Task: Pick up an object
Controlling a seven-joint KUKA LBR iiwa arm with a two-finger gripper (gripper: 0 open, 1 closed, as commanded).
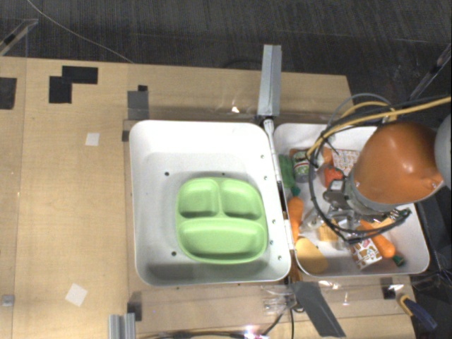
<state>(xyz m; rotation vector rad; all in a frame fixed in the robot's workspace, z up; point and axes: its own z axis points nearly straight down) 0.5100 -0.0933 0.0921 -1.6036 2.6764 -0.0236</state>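
Observation:
The right bin (422, 260) holds several small objects: an orange carrot-like piece (294, 214) by its left wall, a yellow-tan rounded piece (309, 251) near the front left, a small printed carton (366, 253), another carrot (386, 246) at the front right, and a green item (286, 167) at the back left. The arm's orange band (394, 164) hangs over the middle of this bin. My gripper (337, 216) reaches down below it among the objects, largely hidden by the wrist and cables.
The left bin (152, 189) holds a green divided plate (221, 219) in its middle. A metal divider post (268, 83) stands between the bins at the back. Black and yellow cables (353, 115) loop over the right bin.

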